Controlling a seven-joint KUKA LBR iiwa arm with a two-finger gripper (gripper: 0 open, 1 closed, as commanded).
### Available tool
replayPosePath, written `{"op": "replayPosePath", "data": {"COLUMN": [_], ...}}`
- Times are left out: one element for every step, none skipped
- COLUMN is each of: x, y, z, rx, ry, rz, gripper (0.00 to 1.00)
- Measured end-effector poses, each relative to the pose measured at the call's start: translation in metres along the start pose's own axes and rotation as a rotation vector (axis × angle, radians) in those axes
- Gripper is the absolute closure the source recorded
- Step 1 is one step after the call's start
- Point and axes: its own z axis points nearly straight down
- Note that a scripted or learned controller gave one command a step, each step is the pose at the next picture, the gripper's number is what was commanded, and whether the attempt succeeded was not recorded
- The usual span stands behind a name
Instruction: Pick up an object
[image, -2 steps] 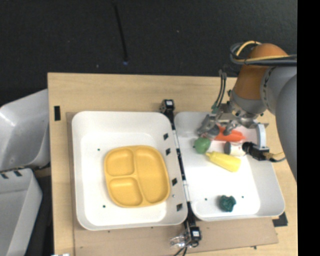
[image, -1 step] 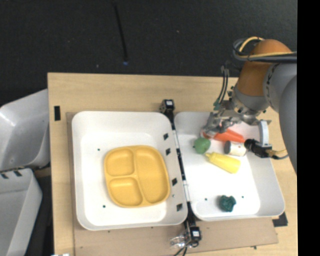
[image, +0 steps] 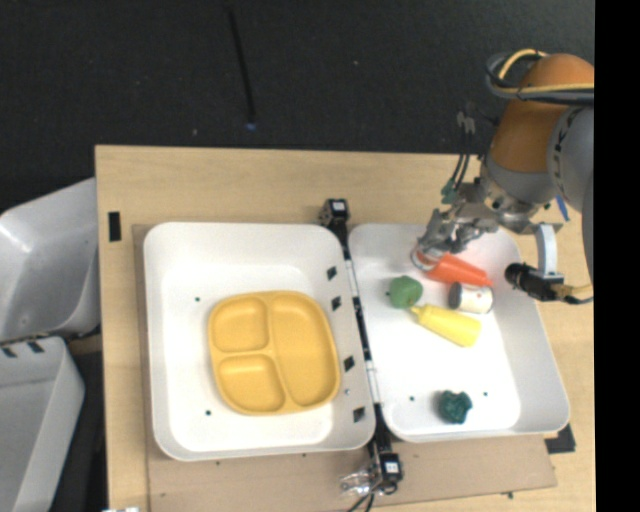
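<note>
**Camera view: gripper low over the carrot's left end**

Camera view, left to right: a yellow divided tray (image: 272, 352) sits in the left bin (image: 170, 300). In the right bin (image: 530, 390) lie a green lump (image: 404, 291), a yellow bottle-shaped toy (image: 447, 324), a dark green piece (image: 453, 405) and an orange carrot (image: 462, 270). The carrot's long axis runs left-right, dipping slightly rightward. The gripper (image: 440, 245) hangs just above-left of it, touching or nearly so; whether it is released or clenched cannot be told.

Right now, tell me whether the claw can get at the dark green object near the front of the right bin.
Probably yes. The dark green object lies alone on open bin floor, apart from the yellow bottle; nothing covers it. The claw sits at the bin's far end by the carrot.
</note>
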Motion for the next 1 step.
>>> {"op": "replayPosePath", "data": {"x": [-0.0054], "y": [-0.0012], "z": [-0.0645], "rx": [-0.002], "ry": [-0.001], "rz": [0.0], "gripper": [1.0]}}
